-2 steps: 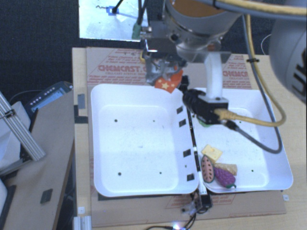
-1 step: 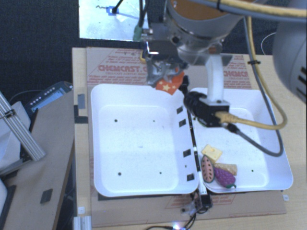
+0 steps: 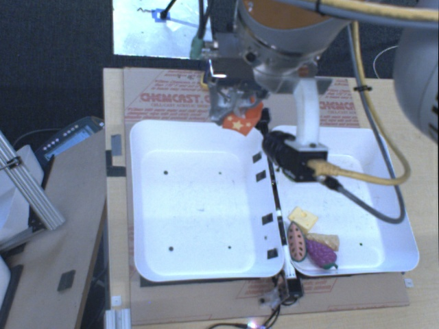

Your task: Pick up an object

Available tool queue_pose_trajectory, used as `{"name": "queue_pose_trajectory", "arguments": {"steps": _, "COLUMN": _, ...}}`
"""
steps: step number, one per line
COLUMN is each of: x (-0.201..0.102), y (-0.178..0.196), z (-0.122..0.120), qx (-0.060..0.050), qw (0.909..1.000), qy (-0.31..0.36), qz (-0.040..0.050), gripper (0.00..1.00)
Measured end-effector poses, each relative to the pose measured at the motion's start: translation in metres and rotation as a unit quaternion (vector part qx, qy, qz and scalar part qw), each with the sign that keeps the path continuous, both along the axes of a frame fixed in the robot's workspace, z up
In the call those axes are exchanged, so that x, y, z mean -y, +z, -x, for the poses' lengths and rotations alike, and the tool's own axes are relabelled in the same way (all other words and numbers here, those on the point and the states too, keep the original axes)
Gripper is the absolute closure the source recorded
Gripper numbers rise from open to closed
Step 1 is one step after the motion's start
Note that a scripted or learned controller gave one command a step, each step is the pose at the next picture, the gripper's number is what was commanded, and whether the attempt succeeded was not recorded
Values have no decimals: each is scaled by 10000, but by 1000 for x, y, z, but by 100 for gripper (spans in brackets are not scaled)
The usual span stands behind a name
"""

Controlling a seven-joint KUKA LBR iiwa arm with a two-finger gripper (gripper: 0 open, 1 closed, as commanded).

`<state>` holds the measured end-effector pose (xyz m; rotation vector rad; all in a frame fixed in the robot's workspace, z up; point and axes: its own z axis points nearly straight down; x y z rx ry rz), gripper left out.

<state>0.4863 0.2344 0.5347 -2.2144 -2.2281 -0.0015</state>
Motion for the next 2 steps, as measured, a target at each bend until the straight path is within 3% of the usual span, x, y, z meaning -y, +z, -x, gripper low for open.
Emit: {"name": "queue_pose_trajectory", "arguments": {"steps": 2, "x": 0, "y": 0, "z": 0, "qx": 0, "qw": 10000, "qy": 0, "qz": 0, "gripper": 100}}
